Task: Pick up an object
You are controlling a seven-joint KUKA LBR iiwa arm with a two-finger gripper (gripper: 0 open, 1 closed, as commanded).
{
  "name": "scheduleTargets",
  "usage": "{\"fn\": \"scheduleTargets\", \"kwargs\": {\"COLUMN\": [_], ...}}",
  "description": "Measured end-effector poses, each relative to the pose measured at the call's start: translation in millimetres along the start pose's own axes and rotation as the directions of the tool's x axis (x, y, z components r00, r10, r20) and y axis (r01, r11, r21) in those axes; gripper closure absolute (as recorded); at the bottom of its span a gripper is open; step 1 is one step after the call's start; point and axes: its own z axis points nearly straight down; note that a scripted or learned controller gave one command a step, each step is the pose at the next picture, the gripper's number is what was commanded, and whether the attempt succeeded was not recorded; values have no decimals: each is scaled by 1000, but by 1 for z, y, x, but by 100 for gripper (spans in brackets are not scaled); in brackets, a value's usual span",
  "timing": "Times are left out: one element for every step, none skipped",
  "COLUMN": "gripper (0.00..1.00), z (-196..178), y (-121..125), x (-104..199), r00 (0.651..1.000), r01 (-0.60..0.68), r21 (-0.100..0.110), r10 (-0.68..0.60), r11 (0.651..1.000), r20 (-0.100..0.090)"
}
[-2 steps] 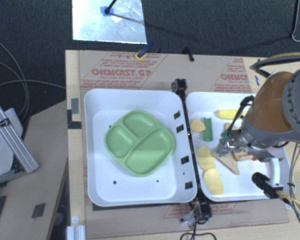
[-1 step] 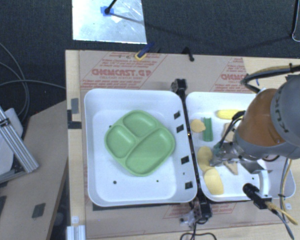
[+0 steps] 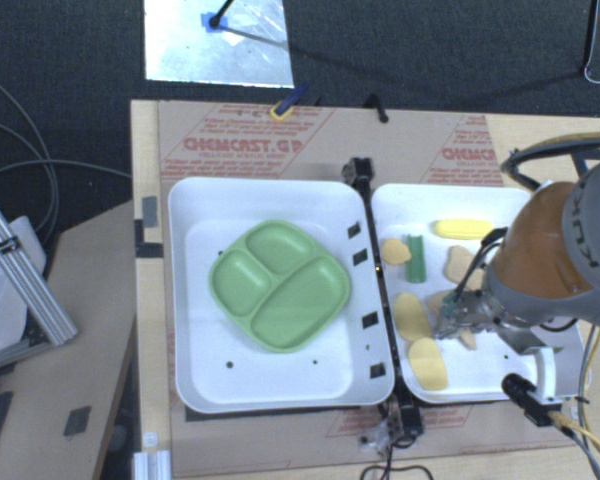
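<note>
My tool (image 3: 458,313) is down in the right bin (image 3: 500,196), among the pale food pieces; whether it is wide, narrow or holding anything I cannot tell. A yellow piece (image 3: 413,317) lies just beside it, another (image 3: 428,362) nearer the front wall. I judge this the reaching step. Next I need a clean closing on one piece, then a lift.
</note>
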Motion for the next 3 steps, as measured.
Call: {"fn": "scheduleTargets", "kwargs": {"gripper": [100, 100, 100], "z": [-10, -21, 9], "y": [2, 3, 0], "x": [1, 1, 18], "r00": [1000, 1000, 1000], "r01": [2, 4, 4], "r21": [-3, -6, 1], "r10": [-2, -4, -4], "r11": [1000, 1000, 1000], "r20": [-1, -1, -1]}}
